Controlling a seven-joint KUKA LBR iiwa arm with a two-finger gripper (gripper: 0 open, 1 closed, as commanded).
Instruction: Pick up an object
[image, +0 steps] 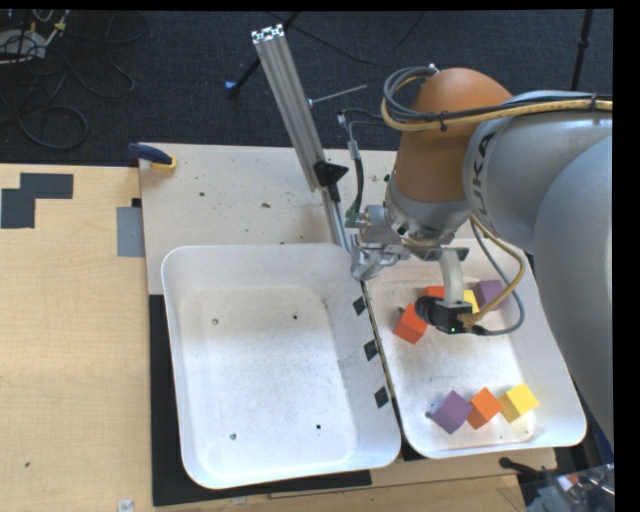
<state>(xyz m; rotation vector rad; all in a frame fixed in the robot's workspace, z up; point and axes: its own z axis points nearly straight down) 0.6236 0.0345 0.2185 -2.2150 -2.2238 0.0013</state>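
Gripper low over back-left corner of R bin, just beside the rim shared w/ L bin. Open or closed: can't tell, too small and partly hidden under the wrist.

Candidate objs all in R bin:
- Orange cube nearest, just right of and in front of gripper, apart from it, sitting tilted close to the shared rim.
- Red block, yellow block and purple block clustered near mid-bin, right of the orange cube, partly hidden by robot hardware. Touching or not: can't tell.
- Front row near the front rim, L to R: front purple cube, front orange cube, front yellow cube. Side by side, about touching, well apart from gripper.

L bin floor marked w/ a few dark specks. Black tabs spaced along the shared rim. Metal post slanting up behind the bins, checker tag on top. Blue clamp w/ yellow tip at back-left corner of bench.
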